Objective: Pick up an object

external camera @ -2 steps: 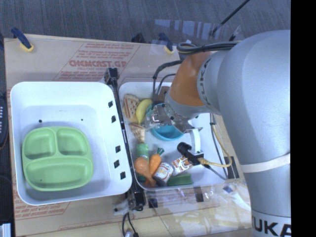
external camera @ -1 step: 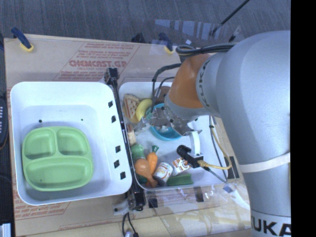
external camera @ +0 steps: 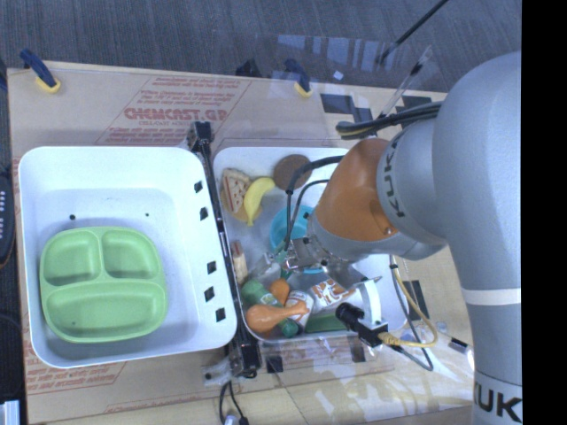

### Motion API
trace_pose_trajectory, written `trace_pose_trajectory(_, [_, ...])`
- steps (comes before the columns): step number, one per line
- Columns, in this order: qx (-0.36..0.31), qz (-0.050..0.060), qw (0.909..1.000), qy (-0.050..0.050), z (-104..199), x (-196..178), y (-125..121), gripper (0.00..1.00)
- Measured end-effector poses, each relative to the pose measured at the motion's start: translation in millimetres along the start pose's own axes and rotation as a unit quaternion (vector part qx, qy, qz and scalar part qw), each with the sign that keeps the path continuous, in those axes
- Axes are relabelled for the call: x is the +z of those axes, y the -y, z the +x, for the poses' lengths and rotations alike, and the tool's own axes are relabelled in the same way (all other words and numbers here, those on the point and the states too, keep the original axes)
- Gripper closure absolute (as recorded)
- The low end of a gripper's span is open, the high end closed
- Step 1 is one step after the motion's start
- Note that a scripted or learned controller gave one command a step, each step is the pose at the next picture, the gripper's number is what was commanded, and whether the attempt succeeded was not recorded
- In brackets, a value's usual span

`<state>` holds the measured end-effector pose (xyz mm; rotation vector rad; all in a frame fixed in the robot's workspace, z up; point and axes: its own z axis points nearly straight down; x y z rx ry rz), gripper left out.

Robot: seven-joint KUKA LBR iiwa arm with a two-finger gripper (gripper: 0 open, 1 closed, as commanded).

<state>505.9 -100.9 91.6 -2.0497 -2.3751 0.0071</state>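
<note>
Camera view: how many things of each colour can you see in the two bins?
Some things hide under the arm, so this counts what shows.
Green: 3, the divided tray and two small pieces
Yellow: 1, banana
Orange: 2
Brown: 1, round thing
Blue: 1, cup
Total: 8

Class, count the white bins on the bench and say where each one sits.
2. The left bin holds a green tray. The right bin, beside it, holds a heap of toy food under the arm, which hides much of it.
</note>
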Motion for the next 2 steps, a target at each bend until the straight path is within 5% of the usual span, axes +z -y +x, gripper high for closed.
trace_pose_trajectory(1, [-0.007,-0.004,1.0,0.004,-2,-13,-4,1.0])
trace_pose_trajectory(2, [0.02,-0.002,0.9998,-0.001,53,-117,-53,1.0])
